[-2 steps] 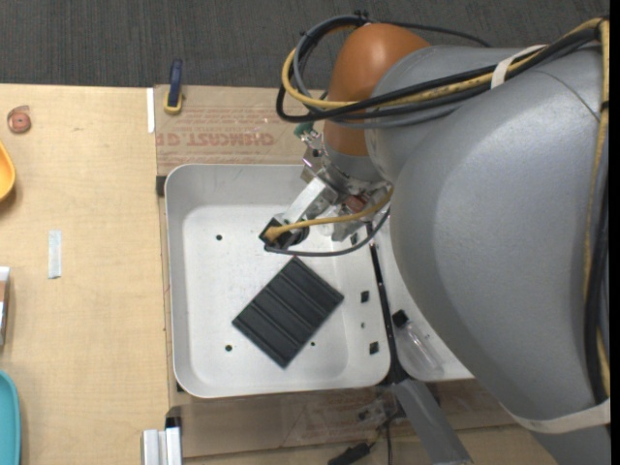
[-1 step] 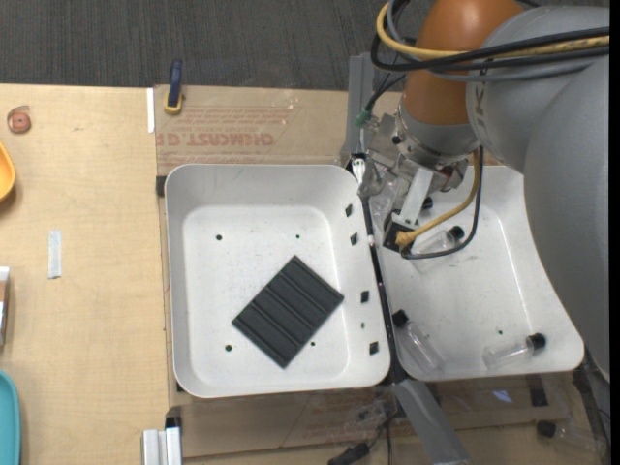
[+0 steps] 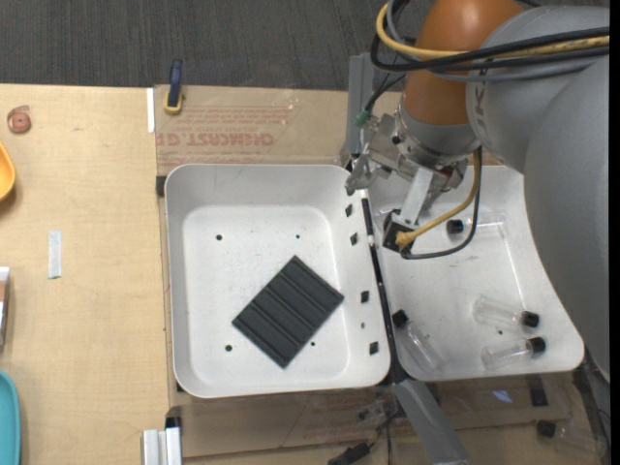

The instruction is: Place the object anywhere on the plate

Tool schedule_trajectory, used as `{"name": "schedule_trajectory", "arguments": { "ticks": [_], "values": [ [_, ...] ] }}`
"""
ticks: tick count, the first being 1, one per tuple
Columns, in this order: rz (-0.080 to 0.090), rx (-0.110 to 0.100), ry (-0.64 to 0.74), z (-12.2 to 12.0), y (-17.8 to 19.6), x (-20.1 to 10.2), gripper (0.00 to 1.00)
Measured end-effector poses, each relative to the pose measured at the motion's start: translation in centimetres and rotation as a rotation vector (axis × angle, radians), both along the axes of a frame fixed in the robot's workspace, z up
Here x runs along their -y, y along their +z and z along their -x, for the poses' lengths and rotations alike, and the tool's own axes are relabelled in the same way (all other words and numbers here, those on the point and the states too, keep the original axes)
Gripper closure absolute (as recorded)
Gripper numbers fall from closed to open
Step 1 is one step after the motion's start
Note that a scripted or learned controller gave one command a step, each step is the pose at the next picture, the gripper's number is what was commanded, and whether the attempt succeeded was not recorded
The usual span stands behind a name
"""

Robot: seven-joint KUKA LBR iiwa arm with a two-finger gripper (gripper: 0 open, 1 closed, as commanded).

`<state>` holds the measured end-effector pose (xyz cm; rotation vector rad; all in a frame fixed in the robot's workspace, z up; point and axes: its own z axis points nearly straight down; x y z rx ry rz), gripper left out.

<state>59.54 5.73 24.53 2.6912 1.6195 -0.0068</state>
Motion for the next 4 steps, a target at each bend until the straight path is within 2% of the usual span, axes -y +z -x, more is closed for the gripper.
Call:
{"name": "schedule_trajectory", "arguments": {
  "ticks": [1,2,3,4],
  "values": [
    [0.0,0.0,0.013,-5.7,2.1,-6.2,0.0],
    [-0.001,0.001,0.469,-6.0,4.3,-8.5,0.0],
    [-0.002,0.002,0.985,-6.4,5.6,-8.3,0.0],
    [-0.003,0.002,1.578,-6.4,12.5,-10.7,0.0]
  ]
}}
